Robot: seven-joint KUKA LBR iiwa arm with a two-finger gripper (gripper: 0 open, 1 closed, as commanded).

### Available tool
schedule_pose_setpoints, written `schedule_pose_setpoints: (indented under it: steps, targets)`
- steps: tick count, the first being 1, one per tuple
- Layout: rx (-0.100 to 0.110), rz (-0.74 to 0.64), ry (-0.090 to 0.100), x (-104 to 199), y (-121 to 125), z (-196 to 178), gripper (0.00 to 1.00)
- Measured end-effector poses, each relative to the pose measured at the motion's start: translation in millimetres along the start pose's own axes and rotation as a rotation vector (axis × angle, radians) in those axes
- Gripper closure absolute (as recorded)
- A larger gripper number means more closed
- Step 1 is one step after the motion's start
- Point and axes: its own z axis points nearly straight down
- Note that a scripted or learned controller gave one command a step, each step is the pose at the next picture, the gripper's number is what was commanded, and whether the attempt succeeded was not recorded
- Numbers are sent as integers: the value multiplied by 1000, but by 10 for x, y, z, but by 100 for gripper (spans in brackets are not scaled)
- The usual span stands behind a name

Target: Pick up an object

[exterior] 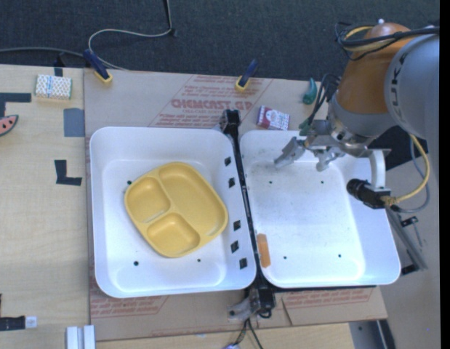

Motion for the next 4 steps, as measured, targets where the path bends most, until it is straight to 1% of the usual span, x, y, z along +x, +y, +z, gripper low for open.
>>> schedule_pose_setpoints:
  steps: [1, 2, 4]
  targets:
    - [-5, 1, -2, -101, 322, 1163, 0]
    - [-5, 0, -2, -101, 323, 1063, 100]
    - [-3, -2, 0, -82, 321, 880, 100]
